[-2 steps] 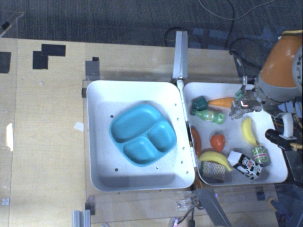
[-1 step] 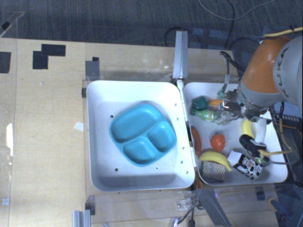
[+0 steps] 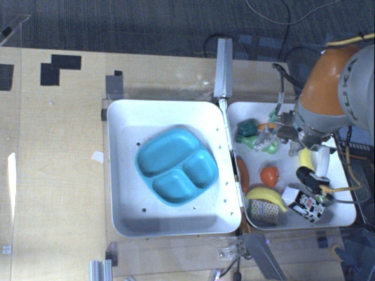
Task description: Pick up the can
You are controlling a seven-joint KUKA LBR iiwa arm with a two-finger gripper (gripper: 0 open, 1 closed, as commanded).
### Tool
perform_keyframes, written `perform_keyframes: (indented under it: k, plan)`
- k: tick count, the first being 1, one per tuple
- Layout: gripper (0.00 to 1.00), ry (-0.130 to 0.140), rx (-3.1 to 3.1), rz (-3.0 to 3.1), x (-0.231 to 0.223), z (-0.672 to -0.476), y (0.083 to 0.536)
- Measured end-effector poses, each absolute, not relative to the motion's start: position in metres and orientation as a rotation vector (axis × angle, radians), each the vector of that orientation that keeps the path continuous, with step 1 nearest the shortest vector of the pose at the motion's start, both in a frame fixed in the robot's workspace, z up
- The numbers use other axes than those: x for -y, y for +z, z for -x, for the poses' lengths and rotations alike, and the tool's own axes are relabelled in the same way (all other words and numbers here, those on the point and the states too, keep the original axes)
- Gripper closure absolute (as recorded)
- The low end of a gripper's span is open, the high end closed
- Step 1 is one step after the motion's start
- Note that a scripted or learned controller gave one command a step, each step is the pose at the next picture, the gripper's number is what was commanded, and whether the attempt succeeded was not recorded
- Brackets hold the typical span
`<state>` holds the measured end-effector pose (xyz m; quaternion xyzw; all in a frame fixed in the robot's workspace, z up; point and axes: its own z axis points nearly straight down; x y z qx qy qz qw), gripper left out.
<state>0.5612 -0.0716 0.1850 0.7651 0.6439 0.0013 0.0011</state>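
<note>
The hand (image 3: 270, 134) hangs low over the far part of the right bin (image 3: 345, 216), just beside a green toy (image 3: 246, 128); whether its fingers are apart or together I cannot tell. Nearer, a red ball (image 3: 269, 175) lies mid-bin. The can (image 3: 263, 213), with a meshed grey look, sits at the bin's near left corner, a banana (image 3: 267, 195) touching its far side. To the right lies a small patterned box (image 3: 307, 204). The left bin (image 3: 117, 157) holds a blue divided plate (image 3: 177, 165).
</note>
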Motion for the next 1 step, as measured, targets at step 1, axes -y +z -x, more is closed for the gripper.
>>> perform_keyframes:
  k: [1]
  plan:
    - [0.0,0.015,-2.013,-2.4,0.094,-0.5713,0.0892]
